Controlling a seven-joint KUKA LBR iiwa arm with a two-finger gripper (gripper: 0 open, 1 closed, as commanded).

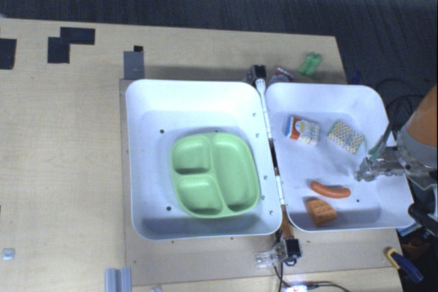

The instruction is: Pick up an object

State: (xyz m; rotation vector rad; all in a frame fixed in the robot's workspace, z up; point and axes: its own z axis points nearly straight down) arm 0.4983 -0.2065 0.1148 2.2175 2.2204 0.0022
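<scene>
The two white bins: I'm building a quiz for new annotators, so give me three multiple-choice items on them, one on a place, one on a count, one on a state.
1. Where does the green divided tray lie?
A. left bin
B. right bin
C. on the bench outside the bins

2. How many loose objects lie in the right bin?
A. one
B. four
C. seven

3. Where is the end effector?
A. over the left bin
B. over the right bin, right of the sausage
C. over the floor

Key: 1 A, the tray fills the left bin. 2 B, carton, patterned block, sausage, brown piece. 3 B, it sits near the right bin's right wall.
</scene>
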